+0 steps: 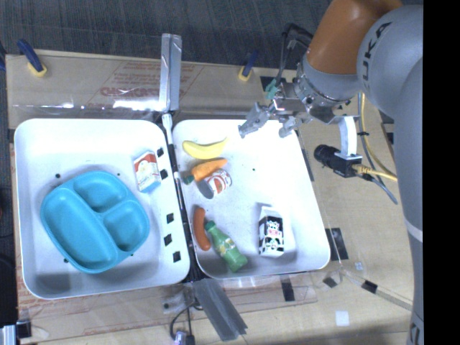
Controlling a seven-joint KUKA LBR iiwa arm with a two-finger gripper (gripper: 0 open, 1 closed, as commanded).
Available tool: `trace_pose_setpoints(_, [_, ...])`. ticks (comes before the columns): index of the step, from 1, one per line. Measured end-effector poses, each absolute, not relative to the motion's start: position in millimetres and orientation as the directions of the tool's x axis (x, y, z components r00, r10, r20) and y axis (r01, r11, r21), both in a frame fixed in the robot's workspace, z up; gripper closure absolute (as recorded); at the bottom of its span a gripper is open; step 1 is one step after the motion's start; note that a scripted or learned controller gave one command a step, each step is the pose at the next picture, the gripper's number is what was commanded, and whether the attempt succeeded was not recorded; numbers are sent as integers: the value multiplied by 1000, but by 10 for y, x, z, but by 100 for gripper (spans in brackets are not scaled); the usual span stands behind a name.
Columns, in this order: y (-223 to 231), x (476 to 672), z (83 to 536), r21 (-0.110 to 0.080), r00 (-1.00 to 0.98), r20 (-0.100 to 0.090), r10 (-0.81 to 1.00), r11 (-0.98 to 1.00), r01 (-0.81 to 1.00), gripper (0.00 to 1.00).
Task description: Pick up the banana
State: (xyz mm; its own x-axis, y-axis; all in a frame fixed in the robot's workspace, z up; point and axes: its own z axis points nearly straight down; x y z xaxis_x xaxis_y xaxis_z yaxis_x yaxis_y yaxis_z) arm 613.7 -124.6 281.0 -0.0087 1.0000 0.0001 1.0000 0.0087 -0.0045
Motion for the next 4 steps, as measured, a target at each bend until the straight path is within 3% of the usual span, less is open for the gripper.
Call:
trace_pose_setpoints(1, [-1023,6506,1520,-4,-103,-1,995,103,995,0])
trace_pose_setpoints(2, [-990,6567,915,-4,-138,0,990,138,990,0])
trace_pose_setpoints(3, [-985,6574,1024,-4,-142,0,990,142,990,100])
trace_pose_setpoints(4, [-986,6574,1024,-4,-142,-1,990,142,990,0])
